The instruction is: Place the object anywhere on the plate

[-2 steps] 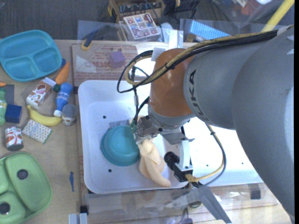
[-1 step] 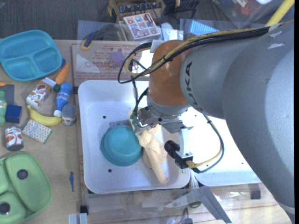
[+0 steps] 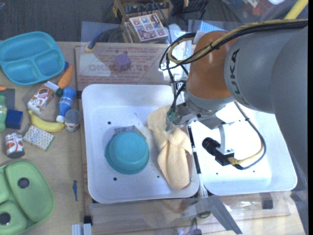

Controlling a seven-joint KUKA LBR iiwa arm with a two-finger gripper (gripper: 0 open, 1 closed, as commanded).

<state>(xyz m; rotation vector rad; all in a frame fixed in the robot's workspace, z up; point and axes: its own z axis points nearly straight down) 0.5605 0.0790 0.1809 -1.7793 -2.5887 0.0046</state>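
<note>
Arm: the grey arm with its orange band (image 3: 212, 62) reaches in from the right of the frame and hangs over the middle, at the seam between the two bins.
Gripper: the gripper (image 3: 170, 120) is low at the upper end of the cloth; from here I cannot tell how it is set or whether it has the cloth.
Cloth: a pale yellow cloth (image 3: 175, 153) lies crumpled along the right side of the left bin (image 3: 95, 146), running from centre frame down toward the bin's lower right corner.
Bowl: a teal bowl (image 3: 127, 152) sits upside down in the left bin, just left of the cloth, apart from it.
Right bin: the right bin (image 3: 274, 175) lies under the arm, with a black cable fitting (image 3: 217, 151) over it.
Plate: a blue divided plate (image 3: 32, 58) rests on the bench at upper left of the frame, well apart from the cloth.
Bench clutter: a banana (image 3: 45, 123) and a blue bottle (image 3: 65, 103) lie left of the left bin; a green tray (image 3: 22, 197) sits at lower left.
</note>
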